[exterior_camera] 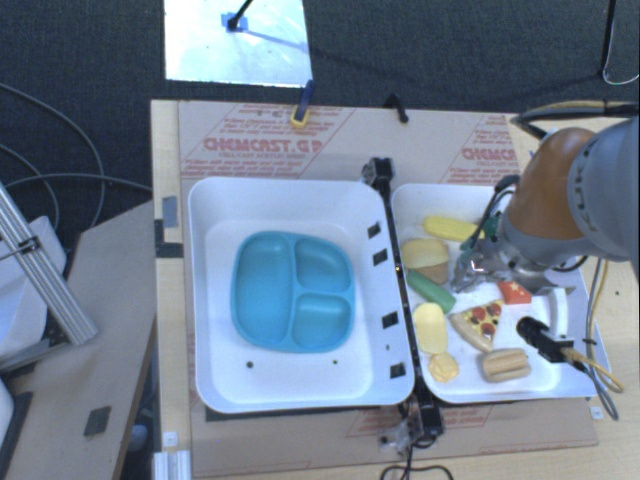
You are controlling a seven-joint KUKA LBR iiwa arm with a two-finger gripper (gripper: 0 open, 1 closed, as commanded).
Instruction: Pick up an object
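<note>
Green plastic toy cucumber (430,288), near the right bin's (570,383) left wall, is looking light, stiff, slippery; I'm aiming mid-length, my grip's (468,271) state unclear.

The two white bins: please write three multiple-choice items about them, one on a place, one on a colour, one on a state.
1. Where does the pizza slice lie?
A. in the right bin
B. in the left bin
C. on the bench outside the bins

2. What colour is the divided tray?
A. red
B. light blue
C. black

3. How does the tray lie?
A. flat with its hollows up
B. upside down
C. standing on its edge

Answers: 1 A, it lies among the toy foods near that bin's front; 2 B, it is pale blue against the white bin; 3 A, its three compartments face up.
</note>
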